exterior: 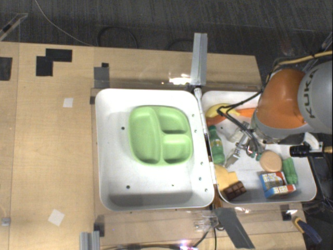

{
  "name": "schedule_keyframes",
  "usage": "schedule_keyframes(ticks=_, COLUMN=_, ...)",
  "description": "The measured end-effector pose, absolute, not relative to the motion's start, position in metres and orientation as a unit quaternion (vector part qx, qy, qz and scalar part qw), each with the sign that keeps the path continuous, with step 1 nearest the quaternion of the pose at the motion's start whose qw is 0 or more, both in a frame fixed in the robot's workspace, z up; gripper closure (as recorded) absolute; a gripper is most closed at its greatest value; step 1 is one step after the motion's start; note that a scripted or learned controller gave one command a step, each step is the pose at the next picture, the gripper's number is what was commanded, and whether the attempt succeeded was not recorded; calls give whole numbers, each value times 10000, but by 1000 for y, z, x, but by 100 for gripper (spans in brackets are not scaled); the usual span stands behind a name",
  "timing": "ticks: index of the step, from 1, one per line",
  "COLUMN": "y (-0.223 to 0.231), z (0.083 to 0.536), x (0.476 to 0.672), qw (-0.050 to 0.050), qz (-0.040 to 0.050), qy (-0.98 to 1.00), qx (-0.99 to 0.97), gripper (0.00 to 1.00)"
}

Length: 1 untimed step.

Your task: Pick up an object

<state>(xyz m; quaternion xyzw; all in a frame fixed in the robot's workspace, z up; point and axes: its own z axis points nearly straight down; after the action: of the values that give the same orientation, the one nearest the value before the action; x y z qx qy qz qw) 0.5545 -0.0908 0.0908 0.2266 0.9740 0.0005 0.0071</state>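
Note:
My gripper [243, 149] hangs low over the middle of the right bin [311, 191], under the orange wrist band. Beneath and around it lie several items. A green bottle [216, 148] lies just to its left and a round tan bun [270, 162] just to its right. A yellow wedge [223, 177] and a brown chocolate block [234, 190] sit nearer the front. A blue and red box [276, 185] and a green packet [289, 172] rest at the front right. I see nothing held in the gripper.
A yellow fruit [214, 110] and an orange carrot [243, 113] lie at the back of the right bin, partly under the arm. The left bin [112, 155] holds a green divided plate [159, 134]. A metal post [199, 59] stands behind the bins' shared wall.

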Motion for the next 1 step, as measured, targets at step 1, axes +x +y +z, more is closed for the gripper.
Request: schedule_keyframes(ticks=1, y=-85, z=91, x=562, qw=82, qz=0, qy=9760, qx=2176, gripper=0)
